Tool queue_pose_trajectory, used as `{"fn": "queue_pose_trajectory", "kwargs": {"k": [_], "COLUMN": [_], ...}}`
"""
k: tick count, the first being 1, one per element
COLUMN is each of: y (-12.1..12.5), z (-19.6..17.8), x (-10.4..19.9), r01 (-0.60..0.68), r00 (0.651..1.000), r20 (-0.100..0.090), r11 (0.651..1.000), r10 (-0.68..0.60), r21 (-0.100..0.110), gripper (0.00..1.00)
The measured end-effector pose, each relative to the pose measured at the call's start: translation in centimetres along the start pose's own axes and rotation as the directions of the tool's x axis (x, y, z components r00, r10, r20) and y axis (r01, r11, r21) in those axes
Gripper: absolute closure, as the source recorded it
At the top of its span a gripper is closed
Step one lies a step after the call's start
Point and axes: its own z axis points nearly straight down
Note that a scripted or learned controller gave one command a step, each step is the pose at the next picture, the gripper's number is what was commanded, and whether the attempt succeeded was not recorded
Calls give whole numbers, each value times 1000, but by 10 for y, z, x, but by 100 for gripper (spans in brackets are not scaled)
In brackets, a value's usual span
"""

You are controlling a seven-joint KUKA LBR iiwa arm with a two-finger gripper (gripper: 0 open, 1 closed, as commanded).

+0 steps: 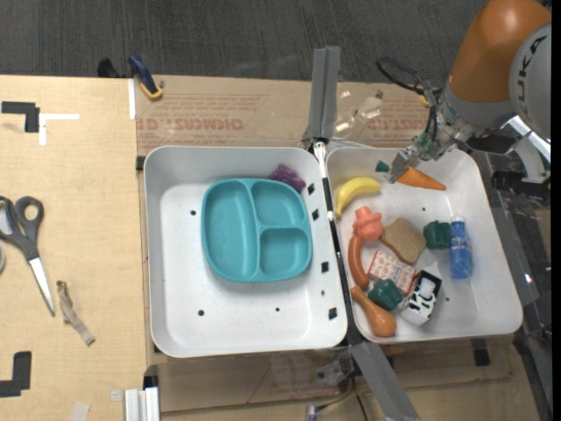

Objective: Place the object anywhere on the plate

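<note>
A teal divided plate [259, 231] lies in the left bin [175, 314]. Against that bin's back wall, just behind the plate, is a small purple object [287, 176]. My gripper [408, 162] is low at the back of the right bin [491, 305], at the leafy end of an orange carrot [424, 180]. The carrot rests on the bin floor and looks to be touching the gripper's tip. Left of it lies a yellow banana [357, 189].
The right bin also holds a salmon toy [368, 224], a bread slice [403, 239], a green piece [436, 232], a blue bottle [459, 248], a red sausage [354, 261], a printed box [391, 272] and a black-and-white toy [424, 296]. Scissors [26, 235] lie on the bench at left.
</note>
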Motion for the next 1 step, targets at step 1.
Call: {"fn": "queue_pose_trajectory", "kwargs": {"k": [1], "y": [18], "z": [-3], "x": [78], "r01": [208], "r00": [978], "r20": [-3], "r11": [978], "r10": [-208], "r21": [0], "gripper": [100]}}
